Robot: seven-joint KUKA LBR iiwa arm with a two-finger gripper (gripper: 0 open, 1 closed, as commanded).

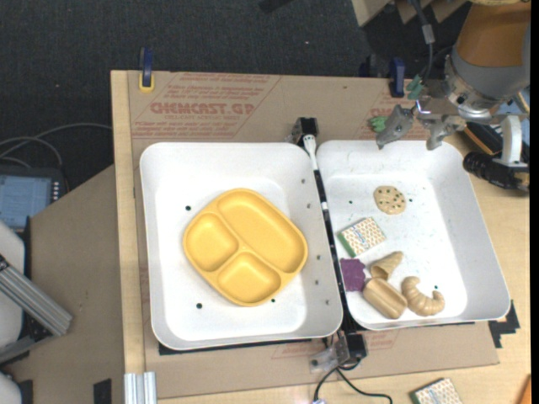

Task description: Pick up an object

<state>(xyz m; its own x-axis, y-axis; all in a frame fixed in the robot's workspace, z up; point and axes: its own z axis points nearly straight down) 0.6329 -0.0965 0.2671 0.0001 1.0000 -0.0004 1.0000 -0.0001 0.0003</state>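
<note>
Camera view
Left bin [160,225]: holds a yellow divided plate [244,247] with three compartments, lying near the bin's middle.
Right bin [472,225]: holds a round speckled cookie [389,199], a green-edged packet [362,236], a purple piece [352,273] and three tan bread-like pieces [400,289] clustered near the front edge.
Table [210,108]: brown board with red lettering under both bins.
In the way: nothing lies between the gripper and the right bin's contents.
Gripper [417,129]: hangs over the right bin's far rim, well apart from every object.
Fingers [392,128]: spread apart, released, grasping nothing.
</note>
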